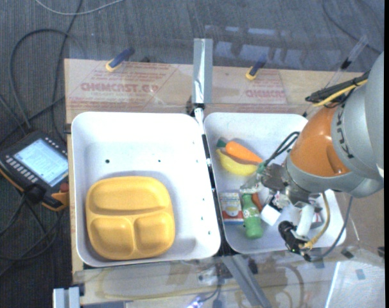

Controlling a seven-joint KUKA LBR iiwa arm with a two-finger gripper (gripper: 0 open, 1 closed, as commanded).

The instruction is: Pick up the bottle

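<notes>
Look, your green bottle lies in the right bin, close to its front edge and a little toward its left wall. A small white and red carton sits just beside it on the left. Behind them, a carrot rests on a yellow banana. The gripper hangs right next to the bottle; you cannot tell how it is set. A yellow tray sits in the left bin, at its front left corner.
</notes>
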